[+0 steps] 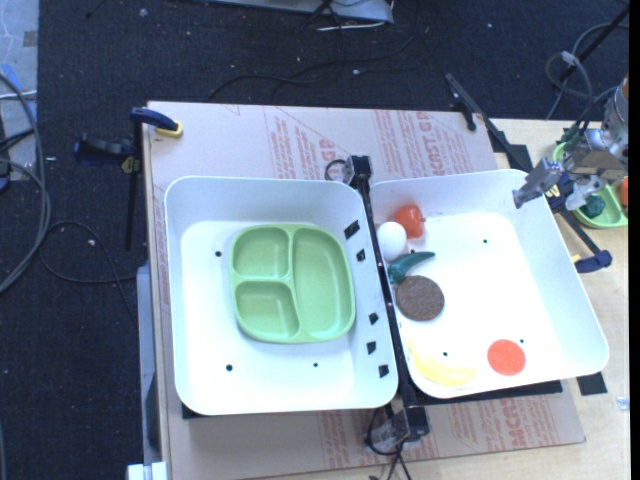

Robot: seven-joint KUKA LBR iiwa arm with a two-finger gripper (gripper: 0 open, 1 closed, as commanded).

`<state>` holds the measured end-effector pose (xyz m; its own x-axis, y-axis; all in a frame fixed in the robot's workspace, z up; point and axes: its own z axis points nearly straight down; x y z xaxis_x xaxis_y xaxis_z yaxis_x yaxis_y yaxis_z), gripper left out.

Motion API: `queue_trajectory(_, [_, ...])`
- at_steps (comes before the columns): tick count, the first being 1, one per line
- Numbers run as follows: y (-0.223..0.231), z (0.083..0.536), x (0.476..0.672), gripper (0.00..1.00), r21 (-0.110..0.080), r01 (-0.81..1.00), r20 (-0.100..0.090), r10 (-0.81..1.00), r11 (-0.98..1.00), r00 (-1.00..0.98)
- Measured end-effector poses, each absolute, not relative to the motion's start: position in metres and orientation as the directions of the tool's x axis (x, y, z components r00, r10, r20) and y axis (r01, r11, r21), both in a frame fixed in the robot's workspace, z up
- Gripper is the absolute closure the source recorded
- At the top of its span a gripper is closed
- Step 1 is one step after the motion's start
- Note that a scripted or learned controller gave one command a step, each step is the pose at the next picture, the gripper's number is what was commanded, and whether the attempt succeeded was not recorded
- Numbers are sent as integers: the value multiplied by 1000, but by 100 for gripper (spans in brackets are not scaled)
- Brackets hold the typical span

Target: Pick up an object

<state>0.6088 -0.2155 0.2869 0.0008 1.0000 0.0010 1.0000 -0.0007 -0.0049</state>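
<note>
Objects: a loose cluster lies along the left side of the right bin (pixel 560 268), beside the divider between the two bins.
Red ball (pixel 408 218): highest in the cluster, partly covered by the white egg (pixel 391 237) that touches it on the lower left.
Teal piece (pixel 410 263): long and thin, its axis running from lower left to upper right, the narrow tip pointing up and right; its shape is hard to make out.
Brown disc (pixel 420 297): flat and round, just below the teal piece and touching it.
Yellow banana (pixel 442 370): near the bin's front wall, long axis nearly left to right, curved with its ends turned upward.
Orange disc (pixel 507 357): flat, just right of the banana, apart from it.
Left bin (pixel 190 268): bears a green divided plate (pixel 293 282) with three compartments.
Gripper (pixel 535 183): at the upper right corner of the right bin, above its rim, well apart from every object.
Claw state: cannot tell; the arm is cut off by the view's edge and the tip is small and blurred.
</note>
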Motion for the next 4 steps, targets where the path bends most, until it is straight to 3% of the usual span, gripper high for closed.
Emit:
queue_trajectory(1, [-215, 290, 610, 0, 0, 1000, 0, 1000, 0, 0])
queue_trajectory(4, [-211, 143, 614, 0, -3, 1000, 1, 1000, 0, 0])
